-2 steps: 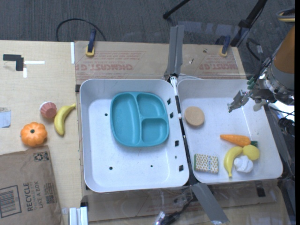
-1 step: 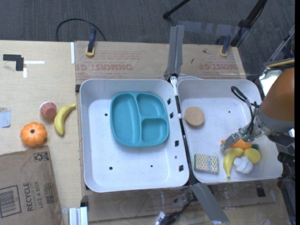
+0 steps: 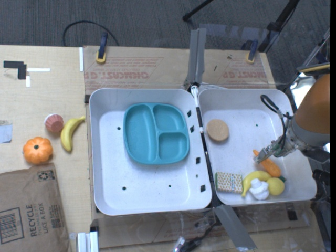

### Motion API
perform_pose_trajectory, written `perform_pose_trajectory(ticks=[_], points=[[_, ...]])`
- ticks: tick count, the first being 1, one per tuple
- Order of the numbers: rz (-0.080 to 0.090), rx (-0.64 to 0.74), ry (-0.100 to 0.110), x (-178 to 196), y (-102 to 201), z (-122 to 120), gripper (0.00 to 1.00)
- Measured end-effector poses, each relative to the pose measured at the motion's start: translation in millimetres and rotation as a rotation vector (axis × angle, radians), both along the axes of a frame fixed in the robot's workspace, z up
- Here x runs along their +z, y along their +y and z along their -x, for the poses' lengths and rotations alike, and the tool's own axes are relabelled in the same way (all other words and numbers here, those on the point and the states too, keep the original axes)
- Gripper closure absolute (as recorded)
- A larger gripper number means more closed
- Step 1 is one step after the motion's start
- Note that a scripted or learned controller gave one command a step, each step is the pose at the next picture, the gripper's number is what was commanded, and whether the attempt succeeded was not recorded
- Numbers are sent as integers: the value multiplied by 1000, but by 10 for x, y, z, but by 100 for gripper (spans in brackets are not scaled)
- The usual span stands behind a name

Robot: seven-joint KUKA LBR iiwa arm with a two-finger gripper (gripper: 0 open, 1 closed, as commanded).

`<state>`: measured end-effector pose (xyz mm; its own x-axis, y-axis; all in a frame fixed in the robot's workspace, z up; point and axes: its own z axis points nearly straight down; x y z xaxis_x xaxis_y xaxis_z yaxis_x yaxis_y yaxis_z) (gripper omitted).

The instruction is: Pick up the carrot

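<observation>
The carrot (image 3: 269,166) is small and orange and lies in the right bin (image 3: 239,114), near its front right corner. My gripper (image 3: 268,152) hangs low right over the carrot's left end, its tips at or just above it. The arm's orange band (image 3: 315,108) comes in from the right edge. The carrot still rests on the bin floor.
Beside the carrot lie a yellow banana and lemon with a white piece (image 3: 261,186), a cracker box (image 3: 229,182) and a tan round disc (image 3: 218,130). A teal divided plate (image 3: 157,133) sits in the left bin. On the bench at left are a pumpkin (image 3: 38,150) and banana (image 3: 70,133).
</observation>
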<state>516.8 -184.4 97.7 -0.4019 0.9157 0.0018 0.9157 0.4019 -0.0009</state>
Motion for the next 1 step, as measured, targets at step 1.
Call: perform_pose_trajectory(ticks=[1], points=[[1,223,-1,970,564,-317,100]])
